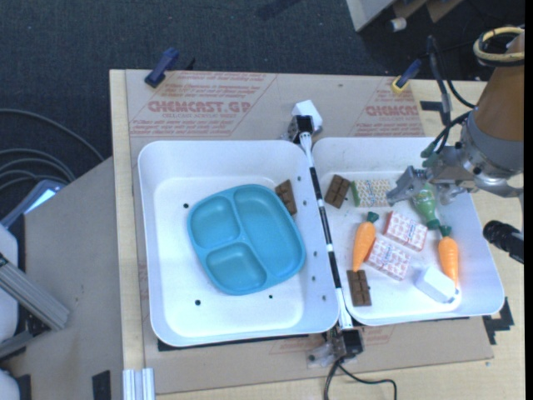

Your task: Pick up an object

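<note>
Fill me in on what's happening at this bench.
A grey robot arm reaches in from the right, its claw low over the right bin, above a small green item. That bin also holds two toy carrots, brown chocolate-like pieces and patterned packets. The left bin holds a blue divided plate. Nothing looks lifted yet.

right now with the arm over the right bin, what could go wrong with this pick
1. The gripper hovers over a green object packed close to a patterned packet and a carrot; closing there may catch or nudge a neighbour.
2. The green object is largely hidden under the gripper, so alignment is hard to judge and the grasp may miss.
3. It lies near the right bin's far wall, so a push could wedge it there.
</note>
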Controlling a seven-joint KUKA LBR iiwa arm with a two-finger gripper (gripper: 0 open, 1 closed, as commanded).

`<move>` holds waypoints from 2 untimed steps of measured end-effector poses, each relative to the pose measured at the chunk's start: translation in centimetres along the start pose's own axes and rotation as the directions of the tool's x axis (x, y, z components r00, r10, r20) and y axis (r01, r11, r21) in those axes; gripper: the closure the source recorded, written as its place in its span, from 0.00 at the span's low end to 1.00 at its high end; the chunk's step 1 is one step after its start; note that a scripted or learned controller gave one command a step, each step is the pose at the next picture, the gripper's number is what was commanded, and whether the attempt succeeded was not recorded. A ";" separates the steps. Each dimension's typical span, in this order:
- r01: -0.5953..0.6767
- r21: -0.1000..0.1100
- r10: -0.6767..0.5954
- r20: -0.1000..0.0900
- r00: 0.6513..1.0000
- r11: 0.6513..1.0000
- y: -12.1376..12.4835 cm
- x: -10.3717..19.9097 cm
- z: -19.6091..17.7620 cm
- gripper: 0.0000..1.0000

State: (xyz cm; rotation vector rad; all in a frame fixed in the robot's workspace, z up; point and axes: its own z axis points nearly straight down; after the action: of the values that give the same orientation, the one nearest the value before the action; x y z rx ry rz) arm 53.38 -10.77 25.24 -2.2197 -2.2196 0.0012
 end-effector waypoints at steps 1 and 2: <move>-0.001 0.001 0.001 0.000 1.000 1.000 1.5 1.2 10.0 0.00; 0.000 -0.007 0.000 0.002 1.000 1.000 0.8 0.6 16.0 0.00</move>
State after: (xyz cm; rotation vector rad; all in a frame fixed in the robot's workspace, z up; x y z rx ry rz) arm 54.19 -10.19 9.24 -2.2241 -2.2237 -0.0047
